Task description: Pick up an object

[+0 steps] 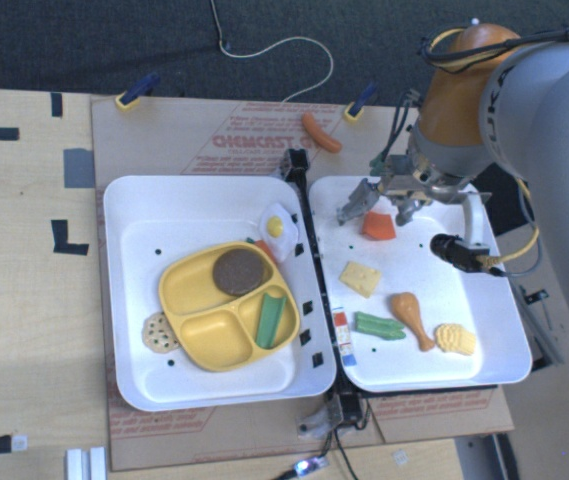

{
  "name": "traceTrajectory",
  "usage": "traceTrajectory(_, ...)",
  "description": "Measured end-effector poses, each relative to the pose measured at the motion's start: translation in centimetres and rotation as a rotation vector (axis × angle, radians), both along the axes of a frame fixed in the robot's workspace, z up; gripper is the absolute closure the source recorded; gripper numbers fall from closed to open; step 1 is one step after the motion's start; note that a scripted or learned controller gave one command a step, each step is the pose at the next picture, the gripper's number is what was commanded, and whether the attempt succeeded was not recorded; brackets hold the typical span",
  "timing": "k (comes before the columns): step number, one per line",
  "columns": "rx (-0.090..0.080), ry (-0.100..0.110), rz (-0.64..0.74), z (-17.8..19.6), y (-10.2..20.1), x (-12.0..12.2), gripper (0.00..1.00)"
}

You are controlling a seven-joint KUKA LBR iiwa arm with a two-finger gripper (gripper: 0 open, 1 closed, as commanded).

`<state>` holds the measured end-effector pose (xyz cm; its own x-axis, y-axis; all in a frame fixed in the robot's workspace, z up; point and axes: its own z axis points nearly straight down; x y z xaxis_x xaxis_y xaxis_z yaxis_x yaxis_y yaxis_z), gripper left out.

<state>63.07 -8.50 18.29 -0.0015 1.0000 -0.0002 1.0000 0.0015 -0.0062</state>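
Note:
My gripper (382,208) hovers over the back of the right bin (494,368), open, its fingers (356,205) spread wide. An orange-red block (379,227) lies on the bin floor just below and between the fingertips, not clamped. In the same bin are a pale yellow cheese wedge (360,278), a green bean pod (379,326), a brown drumstick (412,318), a yellow ridged piece (455,339) and a small red, white and blue stick (342,333) by the left wall.
The left bin (129,208) holds a yellow divided plate (189,288) with a brown patty (238,271) and a green piece (270,320), plus a cookie (160,333) and a fried egg (276,228). A toy hot dog (321,133) lies on the cardboard behind the bins.

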Motion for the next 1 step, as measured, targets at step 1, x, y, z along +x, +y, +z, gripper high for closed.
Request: traceTrajectory(1, -0.001, -0.001, -0.001, -5.09, -0.83, 0.36, 0.00)
